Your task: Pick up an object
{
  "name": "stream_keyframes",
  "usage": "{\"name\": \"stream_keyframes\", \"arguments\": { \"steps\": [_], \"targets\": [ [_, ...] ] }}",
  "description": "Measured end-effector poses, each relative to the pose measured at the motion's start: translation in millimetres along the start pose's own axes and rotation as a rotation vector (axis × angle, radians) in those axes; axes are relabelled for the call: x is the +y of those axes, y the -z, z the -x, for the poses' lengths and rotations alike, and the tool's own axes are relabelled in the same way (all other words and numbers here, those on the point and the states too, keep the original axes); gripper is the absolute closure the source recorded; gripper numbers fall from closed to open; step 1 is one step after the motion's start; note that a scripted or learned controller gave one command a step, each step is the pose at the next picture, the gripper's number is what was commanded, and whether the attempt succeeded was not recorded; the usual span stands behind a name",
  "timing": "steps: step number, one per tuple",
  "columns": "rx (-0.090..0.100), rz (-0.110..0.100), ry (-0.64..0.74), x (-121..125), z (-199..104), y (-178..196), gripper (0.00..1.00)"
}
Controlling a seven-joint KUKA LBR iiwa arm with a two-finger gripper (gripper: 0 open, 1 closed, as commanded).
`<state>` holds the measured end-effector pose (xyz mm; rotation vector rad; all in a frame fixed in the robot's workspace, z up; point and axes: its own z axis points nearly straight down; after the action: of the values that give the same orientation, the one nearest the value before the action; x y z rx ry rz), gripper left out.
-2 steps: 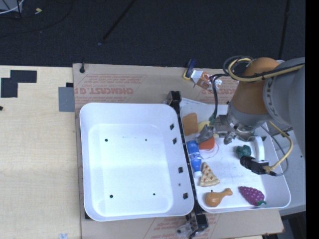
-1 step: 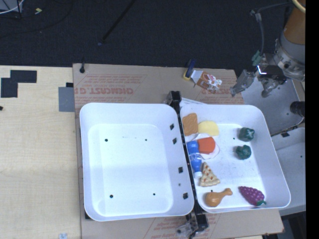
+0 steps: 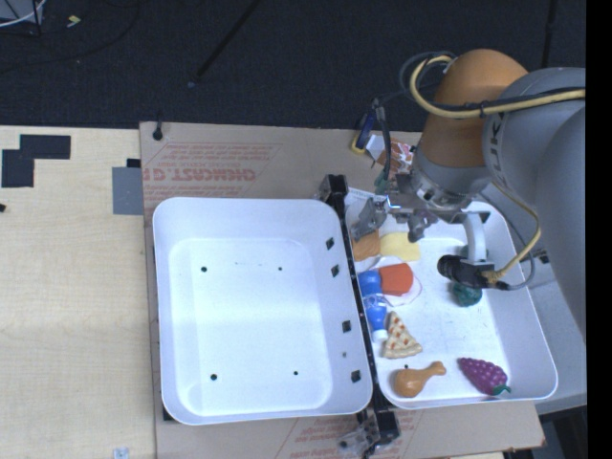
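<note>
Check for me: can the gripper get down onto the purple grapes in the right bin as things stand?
Probably yes. The purple grapes lie apart from the other toys near the right bin's front corner, with nothing over them. The gripper hangs at the far end, so the arm must travel back; the nearby wall may crowd it.

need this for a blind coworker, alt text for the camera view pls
A grey and orange robot arm reaches from the right, its gripper low over the far left end of the right bin, above toy food: pizza slice, drumstick, purple grapes. A second white bin sits at left.
</note>
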<state>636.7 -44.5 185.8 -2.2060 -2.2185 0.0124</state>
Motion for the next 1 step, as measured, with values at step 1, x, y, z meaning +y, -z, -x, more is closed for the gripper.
{"name": "stream_keyframes", "arguments": {
  "steps": [1],
  "targets": [
    [-0.003,0.003,-0.010,-26.6,54.1,-71.1,0.00]
  ]
}}
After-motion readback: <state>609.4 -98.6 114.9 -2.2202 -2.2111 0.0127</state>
